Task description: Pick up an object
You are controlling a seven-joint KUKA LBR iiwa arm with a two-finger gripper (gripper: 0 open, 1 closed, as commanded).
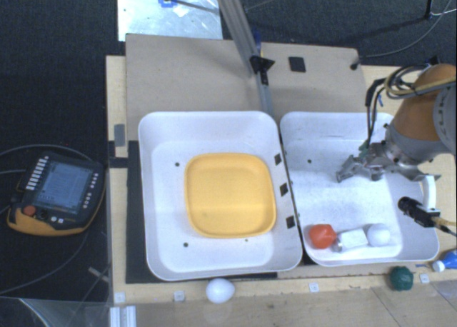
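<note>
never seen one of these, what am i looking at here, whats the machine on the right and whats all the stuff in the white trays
This is one camera fixed above a bench, looking down at a slant. The grey and orange thing on the right is a robot arm reaching in. Its hand has two fingers and hangs over the right bin, apart from the objects there. It holds nothing, and I cannot tell how its fingers are set.

Two shallow white bins sit side by side. The left bin holds a yellow plate. Along the near edge of the right bin lie a red ball, a white tube and a white ball.

Outside the bins, on the bench, are a white egg and a green ball. The device on the far left is a control pad.
</note>
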